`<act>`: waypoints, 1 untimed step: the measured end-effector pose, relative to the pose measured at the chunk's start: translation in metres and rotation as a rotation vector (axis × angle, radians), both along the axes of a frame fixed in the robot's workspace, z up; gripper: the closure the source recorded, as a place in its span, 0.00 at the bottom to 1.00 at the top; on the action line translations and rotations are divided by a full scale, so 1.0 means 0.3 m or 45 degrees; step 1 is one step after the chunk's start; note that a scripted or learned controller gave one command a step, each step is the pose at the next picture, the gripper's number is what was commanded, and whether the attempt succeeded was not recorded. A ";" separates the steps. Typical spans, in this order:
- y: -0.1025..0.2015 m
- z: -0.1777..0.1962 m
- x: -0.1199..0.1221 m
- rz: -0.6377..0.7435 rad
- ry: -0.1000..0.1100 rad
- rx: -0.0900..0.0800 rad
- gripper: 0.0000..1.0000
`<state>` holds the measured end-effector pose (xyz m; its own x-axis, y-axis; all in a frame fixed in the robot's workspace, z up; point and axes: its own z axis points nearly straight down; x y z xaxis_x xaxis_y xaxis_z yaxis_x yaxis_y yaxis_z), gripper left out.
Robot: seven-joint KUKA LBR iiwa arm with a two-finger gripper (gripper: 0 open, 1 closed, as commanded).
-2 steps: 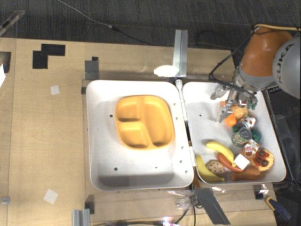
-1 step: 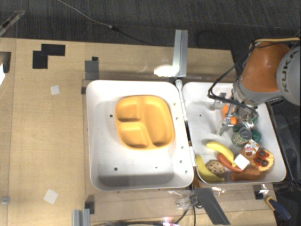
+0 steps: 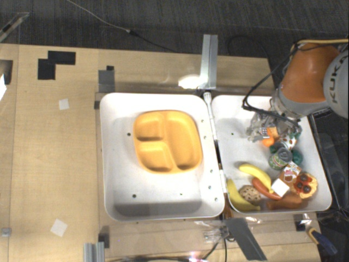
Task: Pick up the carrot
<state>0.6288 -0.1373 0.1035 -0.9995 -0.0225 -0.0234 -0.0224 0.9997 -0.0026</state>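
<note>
A small orange piece that looks like the carrot (image 3: 266,142) lies in the upper part of the right bin (image 3: 232,127). It is mostly covered by the arm's tool. My gripper (image 3: 264,130) hangs right over it, low in the bin, below the orange wrist band (image 3: 305,75). Whether it touches the carrot is hidden from this angle.
Crowded below the carrot are a green can (image 3: 280,158), a banana (image 3: 255,173), a red sausage (image 3: 262,188), a cookie (image 3: 250,193), a white cube (image 3: 280,187) and a pizza slice (image 3: 303,183). The left bin (image 3: 117,146) holds a yellow divided plate (image 3: 166,141).
</note>
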 end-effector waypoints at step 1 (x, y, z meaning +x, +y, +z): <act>-0.006 0.003 -0.186 -0.311 0.021 0.007 1.00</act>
<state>0.5729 -0.1392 0.1044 -0.9755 0.2200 -0.0067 0.2200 0.9755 0.0013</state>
